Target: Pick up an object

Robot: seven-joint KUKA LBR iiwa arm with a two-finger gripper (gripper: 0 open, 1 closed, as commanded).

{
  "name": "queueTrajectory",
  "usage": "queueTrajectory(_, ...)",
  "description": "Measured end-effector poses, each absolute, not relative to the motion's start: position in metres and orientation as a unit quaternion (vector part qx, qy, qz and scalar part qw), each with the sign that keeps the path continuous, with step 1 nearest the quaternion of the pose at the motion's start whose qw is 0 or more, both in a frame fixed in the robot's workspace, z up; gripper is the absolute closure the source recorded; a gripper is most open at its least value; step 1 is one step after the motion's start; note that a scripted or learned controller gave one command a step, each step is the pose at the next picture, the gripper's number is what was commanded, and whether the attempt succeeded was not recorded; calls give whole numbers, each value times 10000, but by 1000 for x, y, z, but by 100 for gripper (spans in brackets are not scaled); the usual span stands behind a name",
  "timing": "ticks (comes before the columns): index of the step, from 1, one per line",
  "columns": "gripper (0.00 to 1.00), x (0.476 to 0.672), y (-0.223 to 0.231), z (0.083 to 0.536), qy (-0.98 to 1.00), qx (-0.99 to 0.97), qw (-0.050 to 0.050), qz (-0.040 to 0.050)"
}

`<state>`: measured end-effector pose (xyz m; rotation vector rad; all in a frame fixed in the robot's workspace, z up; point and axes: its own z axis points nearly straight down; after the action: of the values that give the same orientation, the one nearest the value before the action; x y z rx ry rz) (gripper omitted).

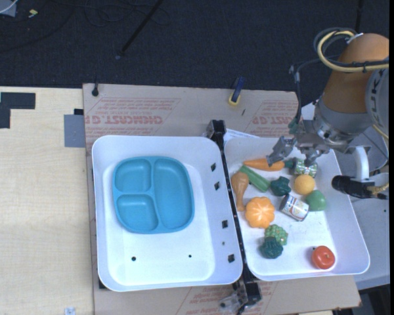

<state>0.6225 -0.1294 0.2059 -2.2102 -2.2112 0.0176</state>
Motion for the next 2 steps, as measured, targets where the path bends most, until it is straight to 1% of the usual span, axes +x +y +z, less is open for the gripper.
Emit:
queueTrajectory(1,0,625,-130,213,-7078,-7064,33,23)
queueTrajectory(2,0,620,-128,145,-7079,-7063,63,42)
